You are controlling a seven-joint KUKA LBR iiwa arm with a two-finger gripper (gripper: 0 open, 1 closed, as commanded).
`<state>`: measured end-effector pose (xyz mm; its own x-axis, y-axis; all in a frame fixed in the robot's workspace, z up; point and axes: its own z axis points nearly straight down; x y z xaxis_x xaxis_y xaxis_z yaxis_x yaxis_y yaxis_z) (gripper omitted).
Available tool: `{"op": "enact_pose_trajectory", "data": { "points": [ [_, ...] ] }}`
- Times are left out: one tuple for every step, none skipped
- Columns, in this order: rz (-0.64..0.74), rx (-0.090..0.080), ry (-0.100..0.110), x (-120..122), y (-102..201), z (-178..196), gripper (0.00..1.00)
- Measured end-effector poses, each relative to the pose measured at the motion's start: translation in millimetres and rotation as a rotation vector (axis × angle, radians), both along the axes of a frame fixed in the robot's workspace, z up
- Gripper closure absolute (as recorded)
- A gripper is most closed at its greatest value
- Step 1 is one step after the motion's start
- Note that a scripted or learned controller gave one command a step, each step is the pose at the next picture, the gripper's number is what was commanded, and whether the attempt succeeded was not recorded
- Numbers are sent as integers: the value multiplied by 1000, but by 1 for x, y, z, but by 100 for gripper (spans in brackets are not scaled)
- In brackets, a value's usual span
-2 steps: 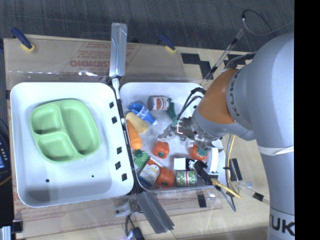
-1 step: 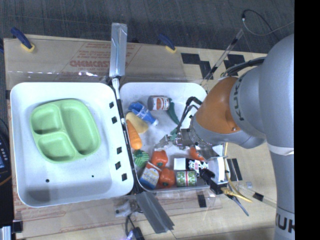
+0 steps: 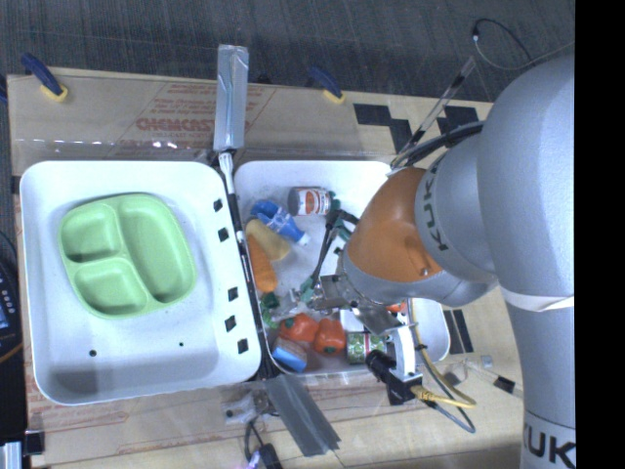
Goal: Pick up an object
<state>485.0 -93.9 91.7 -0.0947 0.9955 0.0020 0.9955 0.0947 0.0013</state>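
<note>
Small items (image 3: 293, 291) (a can, an orange piece, red and blue bits) lie heaped in the right bin (image 3: 366, 172), the place to pick from. The gripper (image 3: 337, 301) reaches low over the heap; whether it is released or clenched cannot be told. Judged step: reaching; next, closing on one item and lifting. The left bin (image 3: 39, 262) holds a green divided tray (image 3: 125, 252).

Even overhead light, soft shadows (slight grain), mild blur.
</note>
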Motion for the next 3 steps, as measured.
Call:
{"op": "enact_pose_trajectory", "data": {
  "points": [
    [4,3,4,1,0,7,100],
    [-265,-2,6,-6,45,152,100],
    [-265,-2,7,-6,45,151,0]
  ]
}}
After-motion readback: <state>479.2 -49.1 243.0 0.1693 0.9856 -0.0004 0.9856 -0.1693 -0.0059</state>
